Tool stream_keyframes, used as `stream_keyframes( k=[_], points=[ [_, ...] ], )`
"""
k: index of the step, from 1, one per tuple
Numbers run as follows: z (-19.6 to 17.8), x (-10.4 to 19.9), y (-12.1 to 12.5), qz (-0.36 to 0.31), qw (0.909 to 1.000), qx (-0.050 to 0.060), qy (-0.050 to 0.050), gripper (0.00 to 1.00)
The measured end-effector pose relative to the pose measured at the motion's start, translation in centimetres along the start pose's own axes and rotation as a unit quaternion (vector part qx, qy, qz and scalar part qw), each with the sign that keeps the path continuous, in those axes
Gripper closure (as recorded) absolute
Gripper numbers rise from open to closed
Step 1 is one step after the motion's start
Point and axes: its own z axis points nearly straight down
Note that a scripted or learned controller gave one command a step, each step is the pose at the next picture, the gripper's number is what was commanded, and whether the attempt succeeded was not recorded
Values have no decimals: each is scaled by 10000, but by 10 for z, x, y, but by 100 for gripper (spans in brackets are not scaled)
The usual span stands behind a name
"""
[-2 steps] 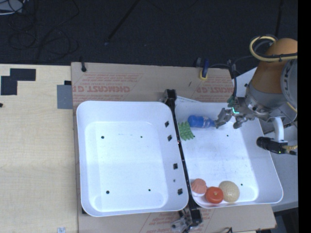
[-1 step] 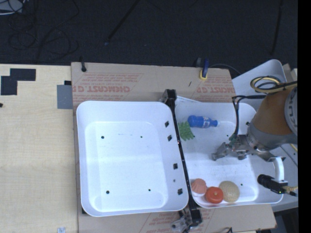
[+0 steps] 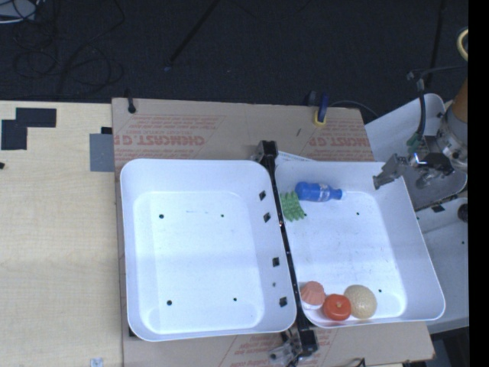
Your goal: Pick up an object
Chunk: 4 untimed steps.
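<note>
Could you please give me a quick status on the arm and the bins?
Tool at right bin's far right edge, holding nothing. Blue bottle, green piece, three round items untouched. Path clear.

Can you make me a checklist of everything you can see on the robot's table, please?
Surface: two white bins side by side, left bin, right bin, on cardboard.
Job's things: all in the right bin: blue bottle lying down, green leafy piece, pink piece, red ball, tan ball.
Clutter: nothing seen.
Tool: tool hangs over the right bin's far right rim; nothing seen held.
Cables: dark cables on the floor behind.
Surroundings: wooden bench, dark floor.
</note>
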Motion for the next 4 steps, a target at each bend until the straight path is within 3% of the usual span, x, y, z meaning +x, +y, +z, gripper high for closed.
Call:
stream_keyframes(
  k=[1, 2, 3, 4],
  points=[
    [116, 5, 1, 8, 9999, 139, 47, 0],
    [149, -7, 34, -9, 10000, 94, 30, 0],
    [167, -8, 52, -17, 10000, 90, 30, 0],
    [179, 15, 29, -3, 9999, 116, 43, 0]
  ],
)
